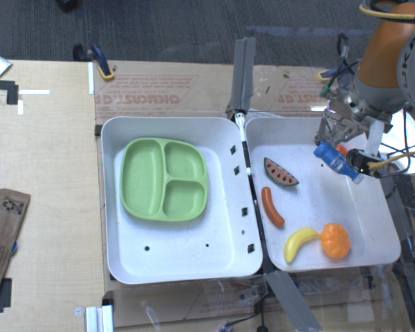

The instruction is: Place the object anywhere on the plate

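Hovering over the right bin's (373,254) far right corner, the gripper (334,146) seems to hold a blue object (337,160); green plate (164,179) sits left.

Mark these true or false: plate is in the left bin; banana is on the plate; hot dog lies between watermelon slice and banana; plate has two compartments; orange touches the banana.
1. The plate is in the left bin. True.
2. The banana is on the plate. False: it lies in the right bin.
3. The hot dog lies between the watermelon slice and the banana. True.
4. The plate has two compartments. False: three.
5. The orange touches the banana. True.
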